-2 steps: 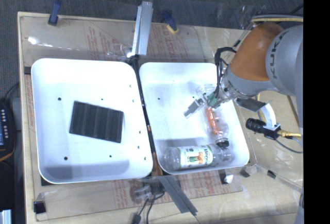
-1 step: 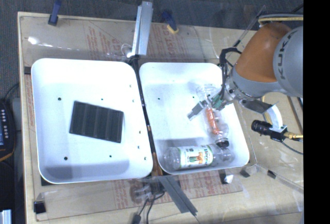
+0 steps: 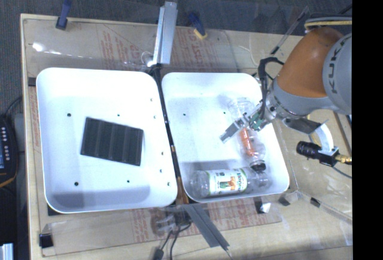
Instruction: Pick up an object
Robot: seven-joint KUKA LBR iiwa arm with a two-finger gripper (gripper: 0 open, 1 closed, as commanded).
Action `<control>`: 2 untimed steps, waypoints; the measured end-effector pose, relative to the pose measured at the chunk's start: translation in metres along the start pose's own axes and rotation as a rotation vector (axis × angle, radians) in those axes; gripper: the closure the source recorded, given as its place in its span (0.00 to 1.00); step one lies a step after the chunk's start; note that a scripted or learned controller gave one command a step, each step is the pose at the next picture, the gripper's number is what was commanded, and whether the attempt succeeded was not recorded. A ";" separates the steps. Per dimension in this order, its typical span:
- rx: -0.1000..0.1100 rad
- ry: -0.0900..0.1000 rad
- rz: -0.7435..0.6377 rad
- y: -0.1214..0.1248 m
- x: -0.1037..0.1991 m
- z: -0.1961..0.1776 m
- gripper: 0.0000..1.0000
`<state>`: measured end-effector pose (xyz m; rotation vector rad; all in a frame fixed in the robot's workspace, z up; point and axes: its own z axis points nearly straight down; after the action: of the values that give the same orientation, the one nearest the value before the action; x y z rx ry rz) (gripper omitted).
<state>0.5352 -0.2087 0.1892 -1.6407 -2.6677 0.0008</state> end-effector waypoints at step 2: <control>-0.006 -0.009 -0.024 0.003 -0.003 -0.016 0.00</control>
<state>0.5395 -0.2105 0.2051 -1.6134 -2.6965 -0.0002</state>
